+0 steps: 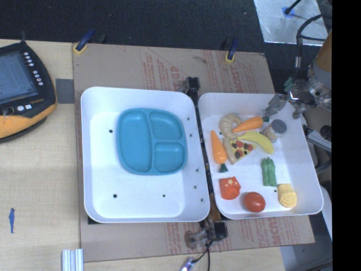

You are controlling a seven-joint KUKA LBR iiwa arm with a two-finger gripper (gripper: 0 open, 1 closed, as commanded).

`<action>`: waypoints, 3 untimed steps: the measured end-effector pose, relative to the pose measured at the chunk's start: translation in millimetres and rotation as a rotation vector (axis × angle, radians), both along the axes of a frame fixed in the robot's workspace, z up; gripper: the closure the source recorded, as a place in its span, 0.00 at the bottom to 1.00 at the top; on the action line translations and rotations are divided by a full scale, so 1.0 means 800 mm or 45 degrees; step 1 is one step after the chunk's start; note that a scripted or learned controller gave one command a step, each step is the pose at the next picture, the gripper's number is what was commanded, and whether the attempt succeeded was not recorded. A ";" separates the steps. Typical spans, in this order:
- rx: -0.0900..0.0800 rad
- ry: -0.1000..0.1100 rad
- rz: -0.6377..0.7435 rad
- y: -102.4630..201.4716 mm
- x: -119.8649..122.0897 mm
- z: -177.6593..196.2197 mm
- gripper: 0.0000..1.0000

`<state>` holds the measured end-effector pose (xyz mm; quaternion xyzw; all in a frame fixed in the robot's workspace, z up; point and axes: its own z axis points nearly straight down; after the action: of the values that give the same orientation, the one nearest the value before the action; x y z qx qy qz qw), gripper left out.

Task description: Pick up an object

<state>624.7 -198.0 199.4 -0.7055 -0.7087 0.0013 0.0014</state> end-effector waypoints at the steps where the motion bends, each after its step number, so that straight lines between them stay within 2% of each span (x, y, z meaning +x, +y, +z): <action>1: 0.001 0.005 0.001 0.030 0.038 -0.136 0.00; 2: 0.000 0.006 0.004 0.028 0.038 -0.122 1.00; 3: 0.000 0.000 0.003 0.144 -0.031 -0.008 1.00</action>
<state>599.5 -82.8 192.6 -0.7047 -0.7095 0.0014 0.0015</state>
